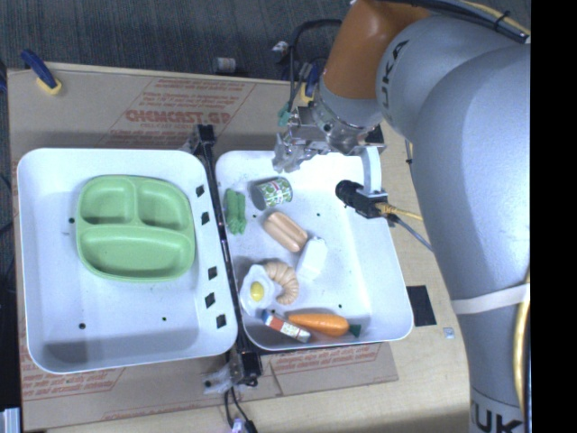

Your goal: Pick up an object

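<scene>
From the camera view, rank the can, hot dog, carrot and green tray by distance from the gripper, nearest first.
Gripper is at the right bin's top edge.
1. Can, just below it.
2. Hot dog, mid-bin.
3. Green tray, left bin.
4. Carrot, bottom of right bin.

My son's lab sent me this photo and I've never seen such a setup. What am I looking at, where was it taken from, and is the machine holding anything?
This is one photo from a fixed camera above a bench, looking down at a slant. The big grey shape with an orange band is a robot arm reaching in from the right. Its gripper hangs over the far edge of the right bin; I see nothing between its fingers, and can't tell if they are open.

The left bin holds a green divided plate. The right bin holds toy food: a small can, a green pod, a sausage, a fried egg, a croissant, a carrot, and a white piece I can't identify.
</scene>
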Controlling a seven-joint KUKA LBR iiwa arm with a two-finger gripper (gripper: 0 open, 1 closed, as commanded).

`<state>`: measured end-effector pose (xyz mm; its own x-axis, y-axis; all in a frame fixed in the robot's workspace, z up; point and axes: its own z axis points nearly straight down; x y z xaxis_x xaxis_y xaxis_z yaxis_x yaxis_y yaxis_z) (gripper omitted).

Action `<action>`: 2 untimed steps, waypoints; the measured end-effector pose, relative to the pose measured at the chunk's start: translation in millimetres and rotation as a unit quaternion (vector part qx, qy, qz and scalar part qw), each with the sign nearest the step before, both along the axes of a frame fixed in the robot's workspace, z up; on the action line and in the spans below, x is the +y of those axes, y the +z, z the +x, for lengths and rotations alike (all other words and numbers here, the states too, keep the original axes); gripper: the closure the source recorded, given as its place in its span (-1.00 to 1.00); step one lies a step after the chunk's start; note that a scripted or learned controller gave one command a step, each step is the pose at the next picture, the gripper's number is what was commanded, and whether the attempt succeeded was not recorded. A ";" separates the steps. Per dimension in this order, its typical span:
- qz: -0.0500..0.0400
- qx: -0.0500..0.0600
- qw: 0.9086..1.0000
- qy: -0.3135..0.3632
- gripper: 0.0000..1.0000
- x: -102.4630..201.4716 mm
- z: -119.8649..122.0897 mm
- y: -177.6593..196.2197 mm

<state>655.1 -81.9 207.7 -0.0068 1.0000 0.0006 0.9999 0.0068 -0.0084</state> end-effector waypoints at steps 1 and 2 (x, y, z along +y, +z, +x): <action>0.000 -0.002 1.000 0.002 1.00 -0.1 1.5 13.0; 0.000 -0.002 1.000 0.003 1.00 0.2 1.9 23.5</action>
<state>657.0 -81.7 231.2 -0.0136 0.9999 0.0003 0.9999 0.0136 -0.0041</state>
